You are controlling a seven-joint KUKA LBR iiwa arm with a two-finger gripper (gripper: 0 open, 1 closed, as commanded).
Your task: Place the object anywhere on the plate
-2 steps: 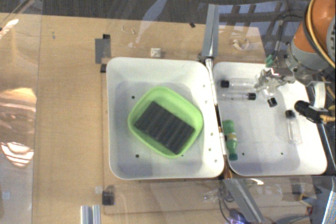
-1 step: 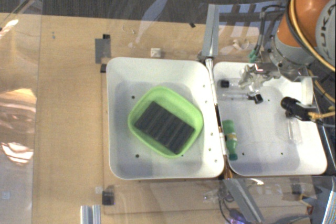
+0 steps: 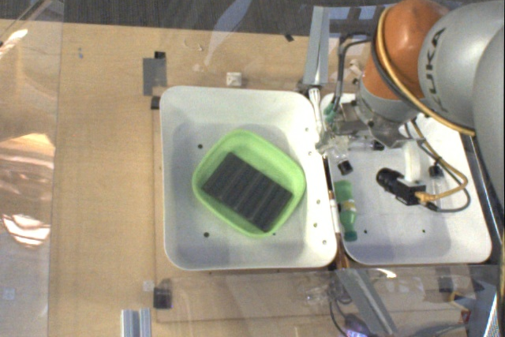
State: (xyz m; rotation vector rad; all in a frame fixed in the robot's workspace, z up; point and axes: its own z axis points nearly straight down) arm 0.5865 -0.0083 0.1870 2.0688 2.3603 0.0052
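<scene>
Surface [image 3: 95, 193]: light wood, carrying two shallow white bins side by side.
Left bin [image 3: 177, 241]: white, rounded corners, holding the plate.
Plate [image 3: 207, 166]: lime green, squarish with rounded corners, sitting tilted near the middle of the left bin; a dark ribbed rectangular pad [image 3: 246, 189] lies inside it.
Right bin [image 3: 465, 241]: white, just beside the left bin, their walls touching along the middle.
Object [image 3: 346, 209]: a small green thing, long and narrow, lying in the right bin against its left wall, near the front corner; it is apart from the plate, with both bin walls between them.
Arm [image 3: 465, 67]: grey with an orange band, reaching in from the right over the back part of the right bin.
Gripper [image 3: 338, 140]: low at the back left of the right bin, close to the dividing wall, just behind the green object; whether it is spread or pressed together cannot be told from here.
Cable [image 3: 410, 189]: black and yellow, hanging below the wrist over the right bin.
</scene>
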